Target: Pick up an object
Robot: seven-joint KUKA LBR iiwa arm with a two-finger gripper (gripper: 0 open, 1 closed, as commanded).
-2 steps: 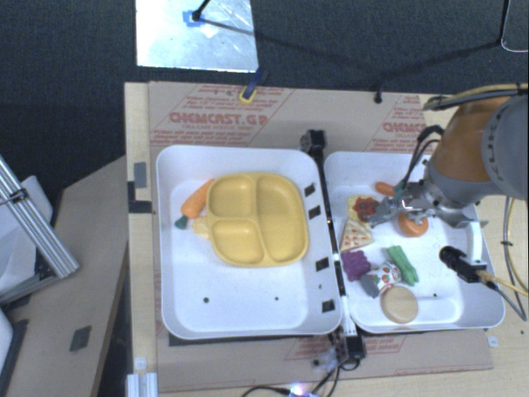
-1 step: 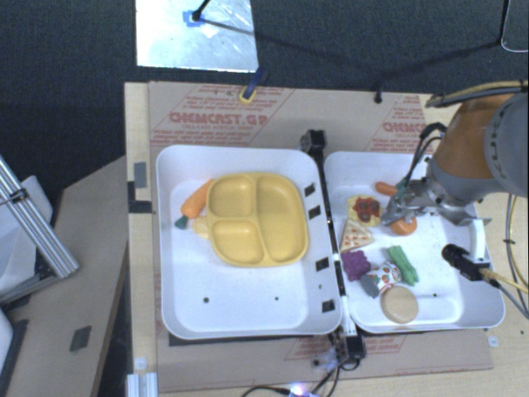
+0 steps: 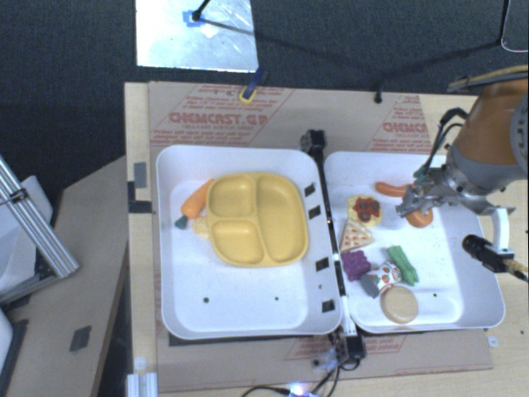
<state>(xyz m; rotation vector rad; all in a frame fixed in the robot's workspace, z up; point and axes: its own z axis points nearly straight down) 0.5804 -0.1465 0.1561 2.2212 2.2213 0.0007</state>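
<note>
The pincer (image 3: 416, 206) hangs low over the right bin (image 3: 463, 304), near its far edge, directly above an orange toy piece (image 3: 421, 218); whether its jaws grip that piece cannot be told. Just beside it a toy hot dog (image 3: 391, 189) lies with its long axis running left to right along the bin's far edge. The cardboard sheet (image 3: 216, 114) on the desk reads "CHEMCAST GP"

A yellow divided plate (image 3: 252, 220) sits in the left white bin (image 3: 178, 296), an orange carrot (image 3: 196, 198) touching its left rim. Behind the table (image 3: 347, 106), a shiny square sheet (image 3: 169, 23) lies on dark carpet (image 3: 58, 73).
</note>
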